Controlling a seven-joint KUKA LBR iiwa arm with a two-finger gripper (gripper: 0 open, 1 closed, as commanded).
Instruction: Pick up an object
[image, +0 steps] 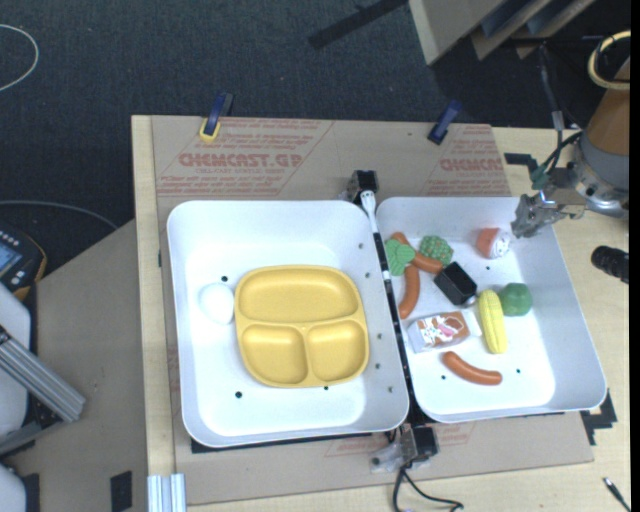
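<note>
Now the gripper is hovering at the right bin's two o'clock, approaching the small red piece; claw state I cannot tell. Next: descending squarely.

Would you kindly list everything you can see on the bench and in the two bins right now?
Bins: 2, white, side by side on the bench.
Divided plate: 1, yellow, left bin.
Egg: 1, white, left of the plate.
Sausages: 2, orange-red, right bin.
Corn: 1, yellow, right bin.
Black block: 1, right bin.
Packet: 1, white and red, right bin.
Clamps: 2, board's far edge.
Pincer: 1, grey, above right bin's far right corner.
</note>
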